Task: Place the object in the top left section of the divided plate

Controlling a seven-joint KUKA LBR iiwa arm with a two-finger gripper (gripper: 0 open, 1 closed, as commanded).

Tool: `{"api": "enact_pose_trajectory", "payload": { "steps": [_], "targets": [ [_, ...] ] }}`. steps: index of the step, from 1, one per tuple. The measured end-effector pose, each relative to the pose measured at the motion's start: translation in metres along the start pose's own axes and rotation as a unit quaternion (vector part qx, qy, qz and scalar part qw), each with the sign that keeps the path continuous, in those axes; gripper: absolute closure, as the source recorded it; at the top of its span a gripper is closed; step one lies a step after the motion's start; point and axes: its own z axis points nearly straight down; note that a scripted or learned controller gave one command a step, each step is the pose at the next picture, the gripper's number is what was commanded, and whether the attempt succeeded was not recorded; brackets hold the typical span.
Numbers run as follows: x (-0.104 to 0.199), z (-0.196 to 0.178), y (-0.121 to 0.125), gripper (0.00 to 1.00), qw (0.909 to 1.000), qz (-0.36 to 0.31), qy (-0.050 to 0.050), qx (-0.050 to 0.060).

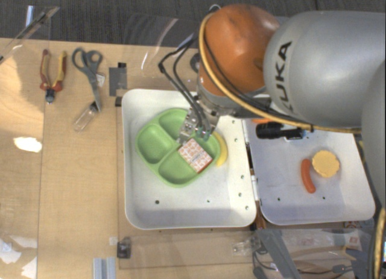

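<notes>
Below, hand (196, 128) hovers over green divided plate (158, 145); patterned packet (195, 154) beneath.

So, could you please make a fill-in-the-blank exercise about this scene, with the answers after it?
1. The divided plate in the left bin has the colour ____.
2. The sausage and the round yellow item lie in the ____ bin.
3. The pincer is above the divided plate, next to a patterned ____ packet.
4. On the wooden bench, left of the scissors, lie red-handled ____.

Answers: green; right; square; pliers
</notes>
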Motion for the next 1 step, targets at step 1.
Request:
{"api": "enact_pose_trajectory", "payload": {
  "steps": [1],
  "targets": [
    [-0.0014,-0.0124,0.0023,1.0,1.0,0.0,-0.003,-0.003]
  ]
}}
